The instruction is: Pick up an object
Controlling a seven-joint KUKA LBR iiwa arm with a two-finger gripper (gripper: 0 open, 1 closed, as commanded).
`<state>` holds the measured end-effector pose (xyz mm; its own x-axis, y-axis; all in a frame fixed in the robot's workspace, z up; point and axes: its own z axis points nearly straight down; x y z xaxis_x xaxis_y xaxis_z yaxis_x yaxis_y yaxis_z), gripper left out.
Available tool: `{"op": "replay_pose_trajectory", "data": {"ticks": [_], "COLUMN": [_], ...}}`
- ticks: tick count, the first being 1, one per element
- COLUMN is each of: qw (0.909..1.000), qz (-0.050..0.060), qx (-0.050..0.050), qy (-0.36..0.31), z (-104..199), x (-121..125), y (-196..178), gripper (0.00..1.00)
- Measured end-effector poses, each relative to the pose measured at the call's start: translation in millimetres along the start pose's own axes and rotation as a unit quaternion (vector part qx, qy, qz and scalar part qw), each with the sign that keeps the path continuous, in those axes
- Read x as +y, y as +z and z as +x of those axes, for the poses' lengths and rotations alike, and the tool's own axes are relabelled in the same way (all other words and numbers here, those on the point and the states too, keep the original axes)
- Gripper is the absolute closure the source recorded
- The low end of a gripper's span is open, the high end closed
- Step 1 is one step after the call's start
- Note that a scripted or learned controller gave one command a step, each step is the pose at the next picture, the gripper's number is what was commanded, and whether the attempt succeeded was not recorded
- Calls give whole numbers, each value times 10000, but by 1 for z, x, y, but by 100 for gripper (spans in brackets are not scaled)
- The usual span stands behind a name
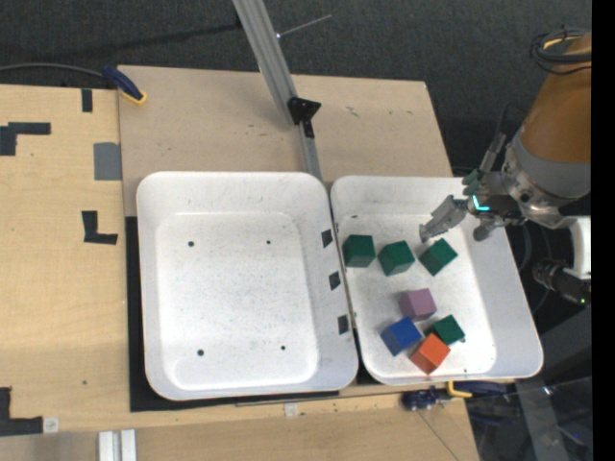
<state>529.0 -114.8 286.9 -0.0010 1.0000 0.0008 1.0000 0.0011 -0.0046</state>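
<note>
The right bin (504,344) holds several small blocks. Three green blocks stand in a row: one (358,250) at the left, one (396,257) in the middle, one (438,255) at the right. Nearer the front lie a purple block (417,303), a blue block (401,334), a small green block (448,329) and an orange block (431,352). My gripper (462,222) hangs over the bin's back right part, just above and behind the right green block. Its fingers are spread open with nothing between them.
The left bin (154,257) sits beside the right one, their rims meeting mid-view. A slanted metal pole (269,51) with a black bracket (304,110) stands behind the bins. A blue and yellow clamp (125,83) lies at the bench's back left.
</note>
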Motion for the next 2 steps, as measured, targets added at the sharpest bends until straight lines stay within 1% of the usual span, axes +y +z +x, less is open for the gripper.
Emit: {"op": "replay_pose_trajectory", "data": {"ticks": [1, 2], "qw": [10000, 10000], "qz": [-17, 17], "qx": [-5, 0], "qy": [-5, 3], "z": [0, 1], "x": [1, -3], "y": [-2, 62], "gripper": [0, 0]}}
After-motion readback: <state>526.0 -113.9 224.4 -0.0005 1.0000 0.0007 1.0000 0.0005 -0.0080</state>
